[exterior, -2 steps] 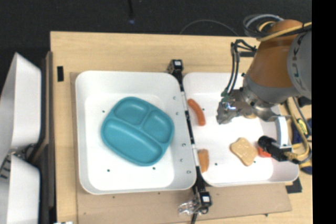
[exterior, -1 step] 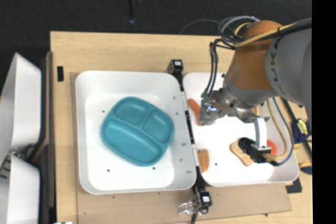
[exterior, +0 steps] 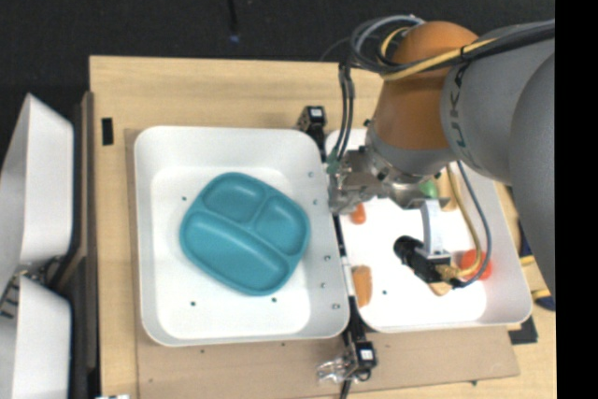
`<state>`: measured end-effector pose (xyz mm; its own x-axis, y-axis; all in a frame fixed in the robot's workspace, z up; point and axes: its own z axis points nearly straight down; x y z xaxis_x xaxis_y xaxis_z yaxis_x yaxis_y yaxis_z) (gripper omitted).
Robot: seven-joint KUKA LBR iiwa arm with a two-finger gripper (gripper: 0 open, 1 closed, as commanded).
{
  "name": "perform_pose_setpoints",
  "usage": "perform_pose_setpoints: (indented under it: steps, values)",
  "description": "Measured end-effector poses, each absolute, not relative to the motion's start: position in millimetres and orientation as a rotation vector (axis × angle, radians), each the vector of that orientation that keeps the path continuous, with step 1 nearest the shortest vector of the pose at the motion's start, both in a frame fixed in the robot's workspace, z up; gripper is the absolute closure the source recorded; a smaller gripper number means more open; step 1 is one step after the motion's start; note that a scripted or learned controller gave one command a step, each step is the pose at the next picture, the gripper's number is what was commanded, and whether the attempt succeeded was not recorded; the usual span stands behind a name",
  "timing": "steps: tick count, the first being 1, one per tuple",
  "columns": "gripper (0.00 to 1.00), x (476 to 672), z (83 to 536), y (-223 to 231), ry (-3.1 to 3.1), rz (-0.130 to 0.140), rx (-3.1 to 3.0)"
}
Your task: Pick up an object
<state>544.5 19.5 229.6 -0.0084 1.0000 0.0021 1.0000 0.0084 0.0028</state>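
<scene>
The gripper (exterior: 349, 192) hangs low at the left edge of the right bin (exterior: 505, 299), its state impossible to tell. An orange piece (exterior: 362, 284) lies unlifted at lower centre; the pick looks undone.

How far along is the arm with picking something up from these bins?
No object looks lifted yet: the teal plate lies flat in the left bin, and a small orange piece lies loose in the right bin. In hand: the gripper hangs low by the right bin's left wall. Left: grasping one object and lifting it clear.
</scene>
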Motion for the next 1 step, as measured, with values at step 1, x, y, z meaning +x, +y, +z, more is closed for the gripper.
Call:
perform_pose_setpoints:
  steps: [1]
  values:
    - [1.00, 543.4, 238.0, 79.5, 2.229, 0.003, 2.215]
